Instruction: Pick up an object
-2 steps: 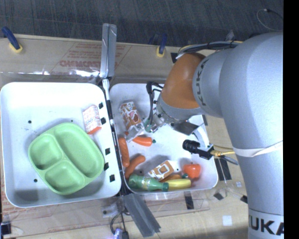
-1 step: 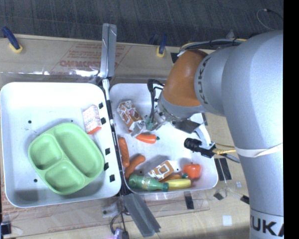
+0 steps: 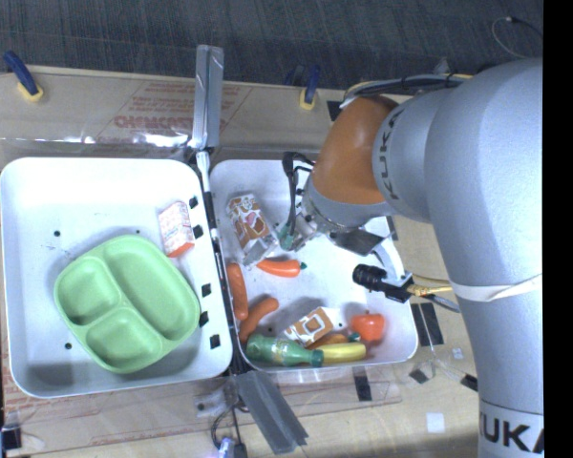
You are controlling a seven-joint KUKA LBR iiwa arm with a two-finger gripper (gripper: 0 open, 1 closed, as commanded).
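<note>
Two white bins sit side by side on the bench. The left bin holds a green tray and a small carton. The right bin holds the clutter: a snack pack, a carrot, two sausages, a green bottle, a banana, a tomato and a printed box.

We see the arm reaching in from the right, orange band over the right bin's upper middle. The pincer hangs low near the bin's upper left part, tip just beside the snack pack and just above the carrot. We cannot tell if it is released or clenched; the wrist hides it. Nothing shows gripped.

We judge the likely target to be the carrot or the snack pack. The carrot lies just below the tip, toward the camera, long axis running left-right across the bin, leafy end to the right. The snack pack lies just left of the tip, tilted against the bin's left wall.

We judge that a carrot grasp needs a short drop with the jaws closing across the long axis. Risk: the snack pack is close enough to be nudged.
</note>
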